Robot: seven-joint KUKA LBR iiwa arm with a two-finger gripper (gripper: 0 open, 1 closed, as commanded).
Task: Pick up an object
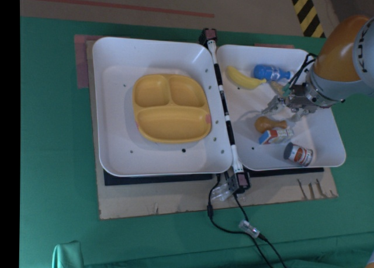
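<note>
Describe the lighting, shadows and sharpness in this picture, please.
Camera view: soft, even light; the white bins are bright without hard glare; a faint shadow lies under the yellow plate; the gripper and the small objects near it look slightly blurred.

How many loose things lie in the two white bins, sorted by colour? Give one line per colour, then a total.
Yellow: 2, the divided plate and the banana
Blue: 1, the bottle
Brown: 1, the drumstick-shaped toy
Red and white: 2, the small carton and the can
Total: 6
</note>
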